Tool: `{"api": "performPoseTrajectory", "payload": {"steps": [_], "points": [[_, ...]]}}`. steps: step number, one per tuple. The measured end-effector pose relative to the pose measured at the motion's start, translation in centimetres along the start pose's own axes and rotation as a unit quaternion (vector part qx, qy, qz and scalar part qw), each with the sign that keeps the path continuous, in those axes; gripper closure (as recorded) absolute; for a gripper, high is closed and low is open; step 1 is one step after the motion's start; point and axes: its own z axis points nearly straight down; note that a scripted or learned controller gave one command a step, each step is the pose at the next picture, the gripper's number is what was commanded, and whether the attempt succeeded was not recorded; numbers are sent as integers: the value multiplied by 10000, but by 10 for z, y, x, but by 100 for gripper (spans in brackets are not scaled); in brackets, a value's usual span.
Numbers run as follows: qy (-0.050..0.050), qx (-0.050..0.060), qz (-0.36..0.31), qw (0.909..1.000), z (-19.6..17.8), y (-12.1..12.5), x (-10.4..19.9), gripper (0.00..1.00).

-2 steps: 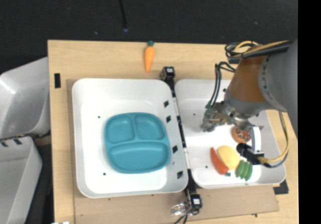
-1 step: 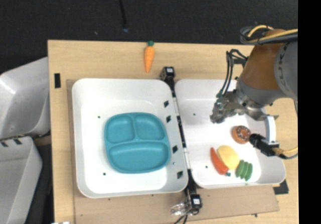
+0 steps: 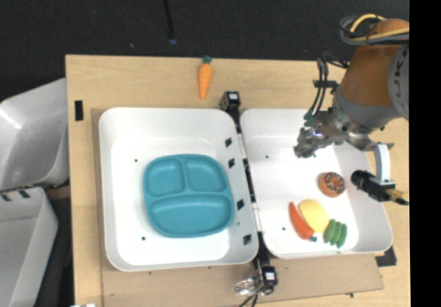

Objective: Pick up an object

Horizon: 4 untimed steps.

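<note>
toy foods [image 3: 317, 219], perhaps four, right bin [image 3: 275, 133], one teal plate [image 3: 187, 194] left, gripper [image 3: 306, 144] state unclear

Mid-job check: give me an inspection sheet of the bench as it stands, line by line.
Surface: wooden bench bearing left bin and right bin.
Job's things: donut, yellow fruit, red pepper, green piece, all in the right bin's near half.
Clutter: blue divided plate in the left bin; carrot on the bench behind the bins.
Grippers: gripper over the right bin's far half, holding nothing.
Cables: black leads beside the wrist.
Surroundings: dark floor, white casing at left.
</note>
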Motion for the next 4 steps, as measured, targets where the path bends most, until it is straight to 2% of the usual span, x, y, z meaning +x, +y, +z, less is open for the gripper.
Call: {"api": "performPoseTrajectory", "payload": {"steps": [1, 2, 3, 4], "points": [[-1, 0, -2, 10000, -44, 1, -1, 100], [8, 20, -17, 10000, -49, 20, 44, 100], [4, 25, -13, 10000, -38, 32, 92, 100], [3, 26, -11, 10000, -23, 59, 133, 100]]}}
